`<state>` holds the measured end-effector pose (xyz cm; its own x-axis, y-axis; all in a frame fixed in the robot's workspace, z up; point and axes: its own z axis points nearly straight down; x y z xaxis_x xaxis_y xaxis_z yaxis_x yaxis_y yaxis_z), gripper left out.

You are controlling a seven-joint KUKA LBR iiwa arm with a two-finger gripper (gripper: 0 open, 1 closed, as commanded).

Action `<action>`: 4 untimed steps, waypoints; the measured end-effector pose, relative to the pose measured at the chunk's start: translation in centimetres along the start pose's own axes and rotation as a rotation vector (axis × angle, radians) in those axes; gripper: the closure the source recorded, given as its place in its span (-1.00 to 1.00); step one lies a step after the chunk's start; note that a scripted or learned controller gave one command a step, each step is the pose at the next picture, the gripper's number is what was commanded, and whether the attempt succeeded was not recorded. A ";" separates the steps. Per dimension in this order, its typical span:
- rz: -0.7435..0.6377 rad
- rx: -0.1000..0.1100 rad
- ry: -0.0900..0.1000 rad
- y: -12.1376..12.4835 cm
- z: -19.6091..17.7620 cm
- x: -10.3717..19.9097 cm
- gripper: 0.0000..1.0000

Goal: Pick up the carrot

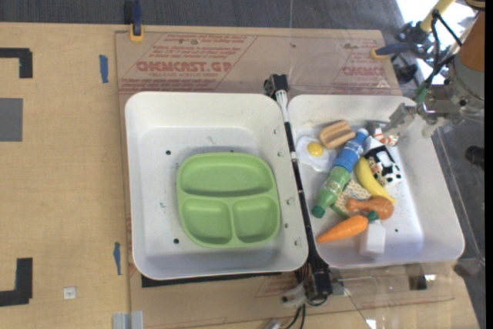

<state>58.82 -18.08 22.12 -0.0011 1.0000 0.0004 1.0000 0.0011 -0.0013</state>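
Note:
The carrot (343, 229) is orange and lies on its side near the front of the right bin (431, 243), with its tip pointing left. It sits just in front of a green bottle (333, 189) and beside a white block (373, 240). My gripper (400, 119) hangs over the back right part of that bin, well behind the carrot and apart from it. Nothing shows between it and the carrot but the pile of toys.
A blue bottle (350, 152), a banana (368, 177), a bread roll (336, 133), a fried egg (313, 149), a black-and-white toy (385, 166) and an orange toy (371, 206) crowd the right bin. A green divided plate (228, 198) lies in the left bin (146, 166).

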 end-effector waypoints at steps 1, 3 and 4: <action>-0.087 0.002 0.002 -10.9 1.9 6.7 -1.00; -0.355 -0.012 -0.006 -10.5 11.8 7.0 1.00; -0.354 -0.012 -0.006 -10.5 11.8 7.1 -1.00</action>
<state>48.31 -11.04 10.32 -0.3481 0.9374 -0.0069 0.9374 0.3482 0.0095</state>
